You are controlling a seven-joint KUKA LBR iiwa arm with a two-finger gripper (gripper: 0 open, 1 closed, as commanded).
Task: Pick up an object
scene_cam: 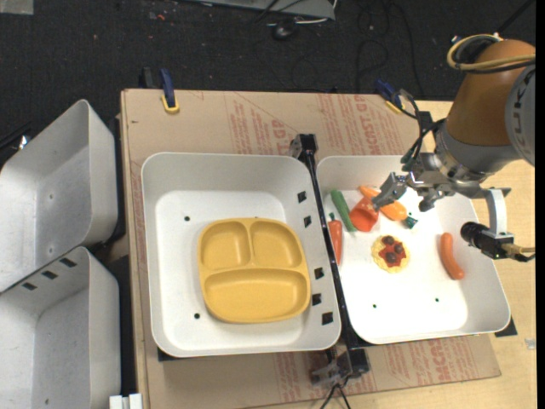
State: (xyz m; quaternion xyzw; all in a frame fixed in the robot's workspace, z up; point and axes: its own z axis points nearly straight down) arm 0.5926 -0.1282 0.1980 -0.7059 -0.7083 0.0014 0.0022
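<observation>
My gripper [410,194] hangs over the back of the right bin [426,318], reaching in from the right. Its two dark fingers stand apart, open, with nothing between them. Just below and left of the fingertips lie an orange piece [395,212], a red pepper [364,219] and an orange carrot [367,192]. A green bean [341,204] and a red chili [335,239] lie along the bin's left wall. A small round pizza [392,253] sits mid-bin, and a sausage [452,256] lies to the right.
The left bin [170,228] holds a yellow divided plate [254,269]. A black divider [319,220] runs between the bins. Two spare white bins [51,228] lean at the far left. A small teal bit [410,222] lies by the orange piece.
</observation>
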